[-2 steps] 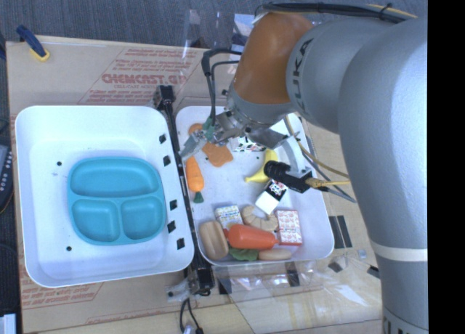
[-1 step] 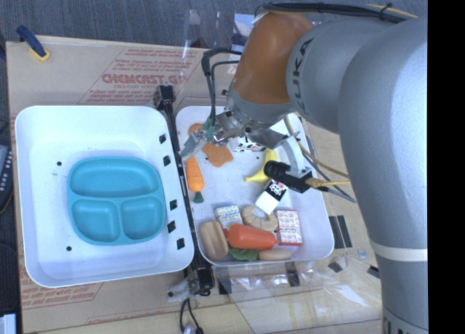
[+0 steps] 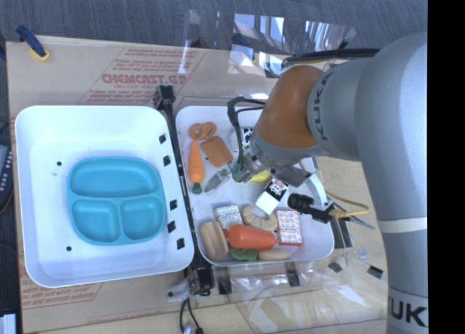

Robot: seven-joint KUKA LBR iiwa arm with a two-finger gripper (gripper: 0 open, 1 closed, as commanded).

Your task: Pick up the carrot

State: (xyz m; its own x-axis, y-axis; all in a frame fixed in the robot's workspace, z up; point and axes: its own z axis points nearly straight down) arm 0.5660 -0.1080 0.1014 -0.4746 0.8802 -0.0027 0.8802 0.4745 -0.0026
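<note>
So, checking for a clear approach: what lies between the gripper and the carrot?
Nothing; in the camera view a short stretch of bare white bin floor separates the gripper from the carrot.

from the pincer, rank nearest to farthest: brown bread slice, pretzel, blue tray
Measured from the pincer in the right bin:
1. Brown bread slice, just above it.
2. Pretzel, farther up by the bin's top edge.
3. Blue tray, across in the left bin.

A slim orange carrot (image 3: 196,163) with green tip lies in the white right bin (image 3: 187,118). A turquoise three-section plastic tray (image 3: 115,199) fills the white left bin (image 3: 36,129). The grey arm (image 3: 378,107) bears an orange band (image 3: 290,107).
</note>
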